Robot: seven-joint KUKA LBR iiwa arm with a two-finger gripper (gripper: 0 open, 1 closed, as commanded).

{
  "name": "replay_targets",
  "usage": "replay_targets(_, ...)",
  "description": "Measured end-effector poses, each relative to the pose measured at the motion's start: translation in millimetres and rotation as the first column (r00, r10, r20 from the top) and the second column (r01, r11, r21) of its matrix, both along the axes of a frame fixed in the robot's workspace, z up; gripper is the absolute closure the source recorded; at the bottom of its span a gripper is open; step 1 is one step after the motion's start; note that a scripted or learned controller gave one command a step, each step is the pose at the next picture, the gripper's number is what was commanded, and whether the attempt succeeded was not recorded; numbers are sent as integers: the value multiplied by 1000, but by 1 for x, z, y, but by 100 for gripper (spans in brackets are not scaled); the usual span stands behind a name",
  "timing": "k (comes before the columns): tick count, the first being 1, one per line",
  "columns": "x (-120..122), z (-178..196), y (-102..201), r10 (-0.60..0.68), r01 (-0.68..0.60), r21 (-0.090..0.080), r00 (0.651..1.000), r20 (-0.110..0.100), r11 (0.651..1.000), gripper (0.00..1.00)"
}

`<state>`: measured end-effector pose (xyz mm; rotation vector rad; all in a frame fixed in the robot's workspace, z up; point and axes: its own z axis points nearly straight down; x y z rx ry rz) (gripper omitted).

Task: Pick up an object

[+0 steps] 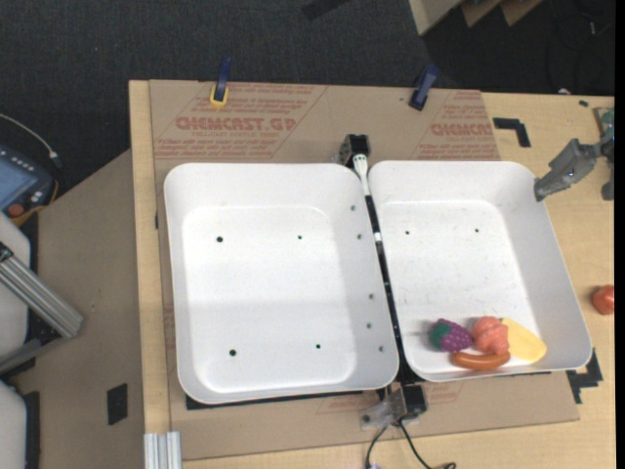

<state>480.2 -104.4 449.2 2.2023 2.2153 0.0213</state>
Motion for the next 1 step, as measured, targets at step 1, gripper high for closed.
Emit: replay_targets(1,-3,-225,48,-4,4,6,999,-40,1000,0)
